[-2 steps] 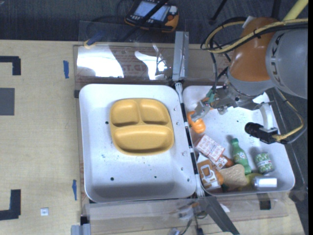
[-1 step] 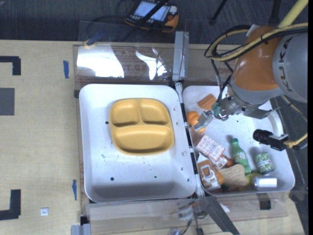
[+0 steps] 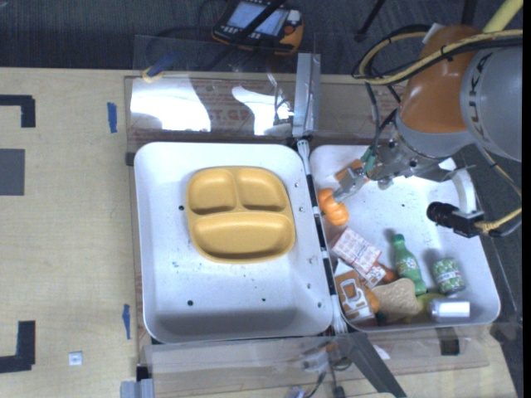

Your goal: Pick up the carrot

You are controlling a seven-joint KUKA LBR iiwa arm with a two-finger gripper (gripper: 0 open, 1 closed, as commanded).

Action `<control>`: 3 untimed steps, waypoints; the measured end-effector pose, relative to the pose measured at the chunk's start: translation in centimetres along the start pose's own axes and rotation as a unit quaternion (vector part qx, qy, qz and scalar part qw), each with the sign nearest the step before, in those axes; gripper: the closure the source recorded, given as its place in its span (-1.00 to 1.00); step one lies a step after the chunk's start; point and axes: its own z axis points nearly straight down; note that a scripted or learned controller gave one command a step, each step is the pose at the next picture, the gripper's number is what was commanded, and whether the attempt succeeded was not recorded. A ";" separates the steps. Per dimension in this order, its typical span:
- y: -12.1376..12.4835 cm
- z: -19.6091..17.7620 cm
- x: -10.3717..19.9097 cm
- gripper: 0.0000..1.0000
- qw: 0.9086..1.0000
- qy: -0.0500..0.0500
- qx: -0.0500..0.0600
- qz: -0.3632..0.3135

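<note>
The carrot (image 3: 333,211) is a short, rounded orange piece lying in the right bin (image 3: 485,264), tight against that bin's left wall. My gripper (image 3: 348,186) hangs low over the bin's upper left part, slanting down and left from the wrist. Its tip sits just above and to the right of the carrot, very close to it. A small orange patch shows on the gripper's upper side; I cannot make out what it is. Nothing is visibly lifted off the bin floor.
The left bin (image 3: 158,264) holds a yellow divided plate (image 3: 241,211). Lower in the right bin lie a red-and-white packet (image 3: 357,249), a green bottle (image 3: 407,262), a green can (image 3: 449,274), a bread slice (image 3: 399,298), a brown box (image 3: 354,297) and a white cylinder (image 3: 452,309). A black cable plug (image 3: 448,215) hangs at the right.
</note>
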 end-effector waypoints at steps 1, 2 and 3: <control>-3.0 0.0 2.9 -1.00 0.997 0.001 0.002 -0.071; -0.4 0.0 0.9 -1.00 0.980 0.000 -0.001 -0.201; -7.7 0.0 5.3 -1.00 0.991 0.002 0.002 -0.135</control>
